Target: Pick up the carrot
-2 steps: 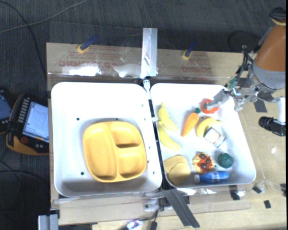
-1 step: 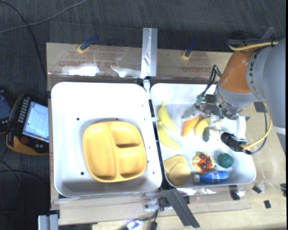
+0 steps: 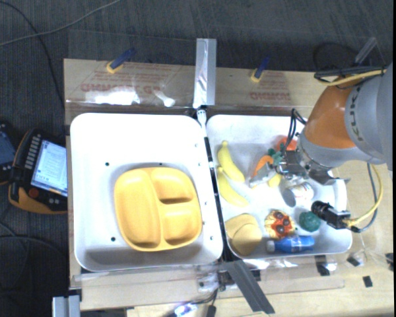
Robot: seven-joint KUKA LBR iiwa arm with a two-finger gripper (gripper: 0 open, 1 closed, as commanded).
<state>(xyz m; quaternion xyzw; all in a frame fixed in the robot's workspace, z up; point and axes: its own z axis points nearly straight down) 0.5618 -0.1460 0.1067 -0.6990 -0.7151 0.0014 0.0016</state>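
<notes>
- Yellow divided plate (image 3: 158,207) — far left of the fingers, in the left bin (image 3: 92,137).
- Bananas (image 3: 230,174) lie left of them.
- Carrot (image 3: 260,167) lies just left of the gripper (image 3: 282,170), in the right bin (image 3: 251,127); whether it is gripped, I cannot tell.

The bench (image 3: 138,78) bears two white bins, left (image 3: 92,137) and right (image 3: 247,127).

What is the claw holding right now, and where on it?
Cannot be told. The claw sits low in the right bin by the carrot, but the view doesn't show a grip.
</notes>
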